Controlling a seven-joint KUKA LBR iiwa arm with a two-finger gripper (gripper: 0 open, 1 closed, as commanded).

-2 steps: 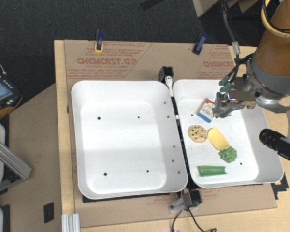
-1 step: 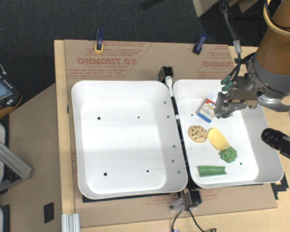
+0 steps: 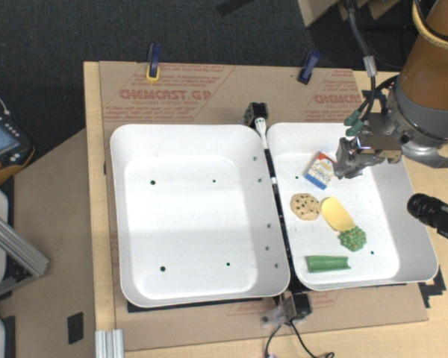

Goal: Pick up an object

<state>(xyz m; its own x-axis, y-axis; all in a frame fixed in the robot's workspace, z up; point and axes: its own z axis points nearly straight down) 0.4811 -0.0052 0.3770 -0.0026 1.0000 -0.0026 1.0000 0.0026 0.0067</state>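
Observation:
In the right bin (image 3: pixel 403 267) lie a small blue, white and red carton (image 3: pixel 320 170), a round cookie (image 3: pixel 305 206), a yellow lemon-like piece (image 3: pixel 336 214), a green broccoli floret (image 3: pixel 352 238) and a green pod (image 3: pixel 327 262). My gripper (image 3: pixel 345 167) hangs over the upper part of this bin, just to the right of the carton and close to its edge. Nothing shows between its fingers. The arm with its orange band comes in from the upper right.
The left bin (image 3: pixel 134 200) sits beside the right one on a brown board (image 3: pixel 201 88). Two blue clamps (image 3: pixel 153 62) hold the board's far edge. A black part (image 3: pixel 433 213) juts in at the right bin's right rim.

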